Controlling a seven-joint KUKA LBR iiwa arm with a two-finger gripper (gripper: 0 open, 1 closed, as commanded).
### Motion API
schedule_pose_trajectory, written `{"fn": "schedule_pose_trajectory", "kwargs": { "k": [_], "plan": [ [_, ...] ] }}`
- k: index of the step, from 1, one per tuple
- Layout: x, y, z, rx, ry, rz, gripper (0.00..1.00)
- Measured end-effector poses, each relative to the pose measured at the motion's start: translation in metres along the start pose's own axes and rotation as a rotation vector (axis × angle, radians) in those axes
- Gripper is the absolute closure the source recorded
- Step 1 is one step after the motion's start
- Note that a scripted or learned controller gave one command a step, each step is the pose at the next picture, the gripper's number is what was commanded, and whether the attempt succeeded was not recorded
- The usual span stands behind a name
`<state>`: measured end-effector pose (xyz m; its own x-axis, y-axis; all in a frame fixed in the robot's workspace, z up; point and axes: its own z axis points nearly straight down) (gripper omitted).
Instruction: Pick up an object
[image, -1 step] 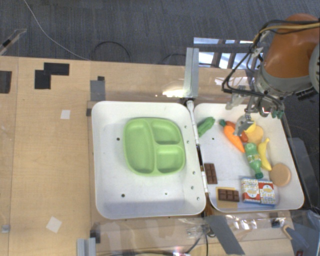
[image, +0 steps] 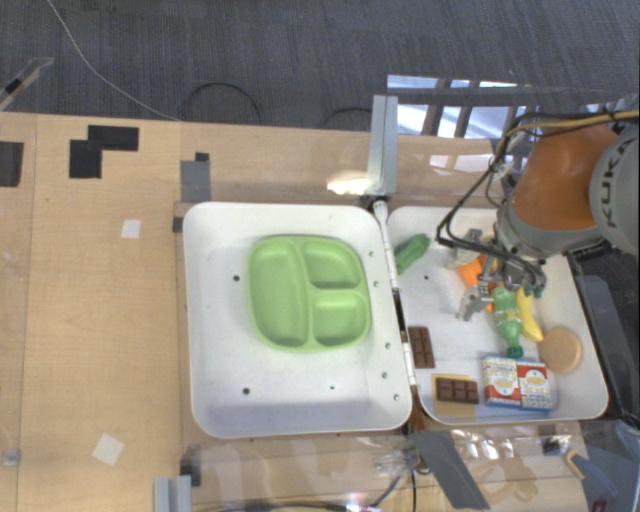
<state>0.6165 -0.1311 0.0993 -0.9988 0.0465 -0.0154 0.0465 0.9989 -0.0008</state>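
1. Right now the gripper hangs low in the right bin, at about 3 o'clock in the camera view, under the grey arm with its orange band

2. Whether it is apart, together or clamped on anything, I cannot tell; cables and the wrist body cover the tip

3. Nothing is visibly lifted, so the pick looks not yet done. The nearest candidates crowd just at 4 o'clock of the tip: a yellow banana, a small green bottle and an orange piece at 11 o'clock of it

4. A green pepper lies at 10 o'clock, against the wall between the bins. Two chocolate bars sit at 6 to 7 o'clock, a snack box at 5 o'clock, and a round cookie at 4 o'clock

5. The left bin holds a green divided plate, well apart from the tool

6. Risks, as I judge them: the cluster is so tight that a closing tip could catch two toys at once or nudge one aside; the rounded banana could squirt out of a pinch; a slightly off descent would close on bare bin floor
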Motion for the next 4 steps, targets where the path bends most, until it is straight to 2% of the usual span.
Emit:
{"fn": "schedule_pose_trajectory", "kwargs": {
  "k": [1,2,3,4],
  "plan": [
    [-0.002,0.001,-0.012,0.001,-0.008,-0.006,1.0],
    [0.02,0.03,-0.188,0.001,-0.01,-0.094,1.0],
    [0.028,0.021,-0.001,0.0,0.0,-0.18,1.0],
    [-0.028,-0.02,-0.095,0.0,-0.002,-0.666,1.0]
  ]
}}
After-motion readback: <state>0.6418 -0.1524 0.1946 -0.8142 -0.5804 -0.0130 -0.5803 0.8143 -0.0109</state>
